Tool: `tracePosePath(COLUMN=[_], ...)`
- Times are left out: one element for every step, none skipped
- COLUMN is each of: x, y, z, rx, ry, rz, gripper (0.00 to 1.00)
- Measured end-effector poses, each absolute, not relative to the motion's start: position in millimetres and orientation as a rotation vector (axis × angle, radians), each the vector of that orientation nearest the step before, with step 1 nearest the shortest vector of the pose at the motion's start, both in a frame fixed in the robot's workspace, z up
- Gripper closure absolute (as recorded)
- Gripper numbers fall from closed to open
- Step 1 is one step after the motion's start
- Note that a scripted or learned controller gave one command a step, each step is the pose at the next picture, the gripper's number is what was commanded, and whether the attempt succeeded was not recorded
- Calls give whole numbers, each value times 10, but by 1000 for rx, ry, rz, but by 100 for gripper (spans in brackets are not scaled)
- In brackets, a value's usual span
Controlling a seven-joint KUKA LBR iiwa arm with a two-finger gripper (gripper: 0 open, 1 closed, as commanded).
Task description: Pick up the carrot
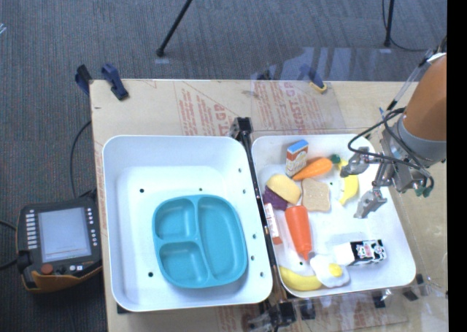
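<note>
The carrot [314, 169] is orange with a green top and lies at a slant in the far part of the right bin [405, 254], just right of a small carton [296, 157]. My gripper [363, 184] hangs over the right side of that bin, a short way right of the carrot's green end and apart from it. Its fingers [356, 165] are spread open. A small yellow banana piece [350, 190] lies in the bin under the gap between them, and nothing is gripped.
The right bin also holds a yellow block [284, 188], a bread slice [317, 195], an orange bottle [298, 229], a banana [301, 279], an egg [330, 270] and a black-and-white carton [368, 252]. A blue divided plate [198, 239] lies in the left bin [117, 177].
</note>
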State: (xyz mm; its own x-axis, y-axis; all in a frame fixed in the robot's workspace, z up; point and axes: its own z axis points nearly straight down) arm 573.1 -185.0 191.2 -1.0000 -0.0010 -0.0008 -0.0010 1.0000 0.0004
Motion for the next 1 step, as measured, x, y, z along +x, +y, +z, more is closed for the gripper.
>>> tracePosePath(x=[6445], y=[-1680], z=[1431], rx=[-49], ry=[3143], rz=[7], gripper=[0])
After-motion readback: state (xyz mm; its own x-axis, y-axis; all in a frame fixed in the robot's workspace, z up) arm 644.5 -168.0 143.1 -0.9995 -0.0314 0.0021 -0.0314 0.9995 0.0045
